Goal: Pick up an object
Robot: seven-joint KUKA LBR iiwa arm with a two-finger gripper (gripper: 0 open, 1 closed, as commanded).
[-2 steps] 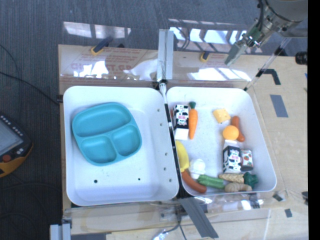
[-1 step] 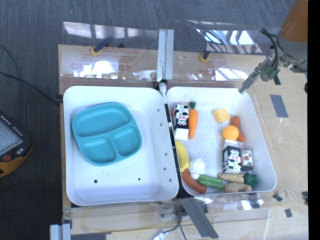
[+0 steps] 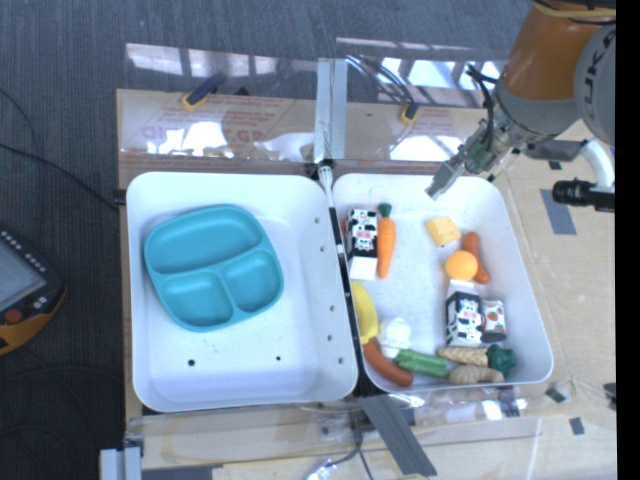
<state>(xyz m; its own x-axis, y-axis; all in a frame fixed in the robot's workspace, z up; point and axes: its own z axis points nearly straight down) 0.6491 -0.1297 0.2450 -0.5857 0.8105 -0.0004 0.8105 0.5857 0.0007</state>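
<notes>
Camera view, looking down at a slant: two shallow white bins sit side by side on the bench. Left bin (image 3: 170,368) holds a teal divided plate (image 3: 212,265), lying flat toward its upper left. Right bin (image 3: 520,268) holds a scatter of toy food. A carrot (image 3: 385,243) lies lengthwise near the divider, touching a cow-patterned carton (image 3: 362,233) on its left. A yellow wedge (image 3: 443,231) sits toward the upper right, with an orange ball (image 3: 461,266) just below it and a sausage-shaped piece (image 3: 474,256) beside the ball. A second cow-patterned carton (image 3: 463,318) stands lower, with a small red-and-white box (image 3: 493,319) touching its right side. Along the lower edge lie a banana (image 3: 364,311), a white lump (image 3: 397,332), a red sausage (image 3: 386,364), a green vegetable (image 3: 424,363) and a broccoli piece (image 3: 500,359).

Arm enters from the right, orange band visible at upper right. Gripper (image 3: 441,184) hangs tilted over the top rim of the right bin, above and apart from the yellow wedge. Nothing is seen between the fingers; whether they are spread or pressed together cannot be told.
</notes>
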